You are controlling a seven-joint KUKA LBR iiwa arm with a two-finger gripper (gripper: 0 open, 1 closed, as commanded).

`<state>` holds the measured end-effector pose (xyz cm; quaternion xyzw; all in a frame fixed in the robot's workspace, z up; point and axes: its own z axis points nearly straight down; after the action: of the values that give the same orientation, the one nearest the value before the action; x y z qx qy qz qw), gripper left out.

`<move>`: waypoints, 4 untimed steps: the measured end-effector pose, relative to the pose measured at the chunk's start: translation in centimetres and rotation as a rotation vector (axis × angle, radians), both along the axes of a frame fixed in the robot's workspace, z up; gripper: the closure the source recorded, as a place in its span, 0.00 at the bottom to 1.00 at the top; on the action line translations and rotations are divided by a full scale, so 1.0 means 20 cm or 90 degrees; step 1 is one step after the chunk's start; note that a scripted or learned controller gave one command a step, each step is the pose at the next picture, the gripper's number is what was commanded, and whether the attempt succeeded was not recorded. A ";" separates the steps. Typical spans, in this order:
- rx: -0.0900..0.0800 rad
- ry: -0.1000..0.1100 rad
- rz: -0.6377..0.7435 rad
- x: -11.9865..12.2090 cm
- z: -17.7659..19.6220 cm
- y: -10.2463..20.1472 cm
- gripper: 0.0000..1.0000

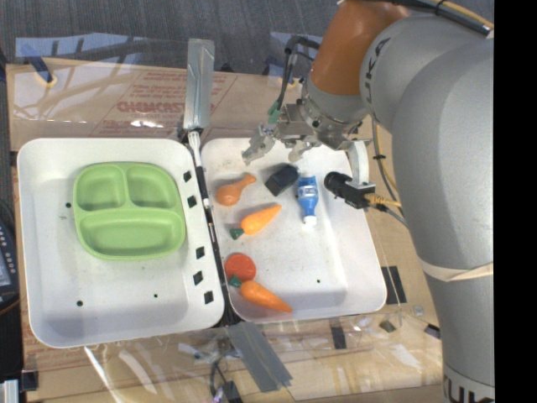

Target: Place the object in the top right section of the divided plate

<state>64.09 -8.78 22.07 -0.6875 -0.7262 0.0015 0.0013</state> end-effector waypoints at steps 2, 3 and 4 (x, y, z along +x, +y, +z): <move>0.000 0.003 0.175 0.08 -0.11 0.58 1.00; 0.002 0.001 0.589 0.08 -0.13 0.57 1.00; -0.001 -0.004 0.622 0.00 0.32 0.28 1.00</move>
<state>63.99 -3.20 28.38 -0.2661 -0.9640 0.0005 -0.0019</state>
